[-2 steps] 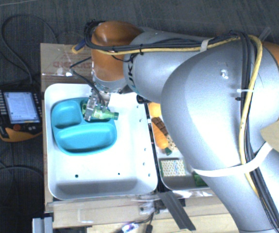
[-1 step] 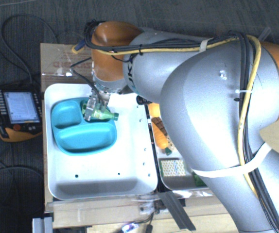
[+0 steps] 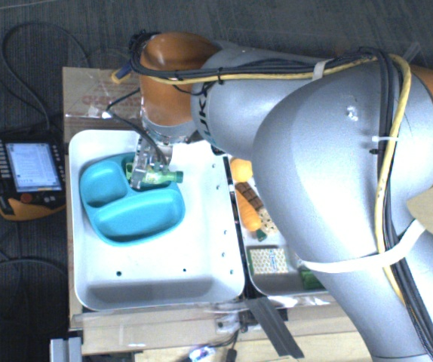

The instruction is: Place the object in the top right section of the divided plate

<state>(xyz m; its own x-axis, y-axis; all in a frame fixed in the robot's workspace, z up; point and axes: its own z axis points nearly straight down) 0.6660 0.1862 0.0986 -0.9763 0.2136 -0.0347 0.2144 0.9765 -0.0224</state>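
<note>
Right now the arm (image 3: 299,127) is reaching across from the right and hanging its hand (image 3: 147,164) over the left bin (image 3: 201,277), directly above the blue plate (image 3: 130,202). A green object (image 3: 160,177) is showing at the tips of the hand, lying roughly level and sticking out to the right, at the plate's upper right corner beside the ridge that splits off the small section on the left. It is looking like a small bottle or tube, though it is too small to name for certain. The hand appears to be clenching around its left end, so I am judging it as grasped, not dropped.

The step in hand, as I am reading it, is the placing itself: the object is hovering at or just touching the plate's upper right part, and whether it is resting on the plate yet cannot be told from this slant.

What the next move is calling for, in my judgement, is a short lowering until the object is sitting inside that section, then letting go and lifting straight up so nothing drags. The risk is the object rolling over the plate's rim, or landing on the divider.

The right bin (image 3: 273,285) is holding several other small items beneath the arm.
</note>
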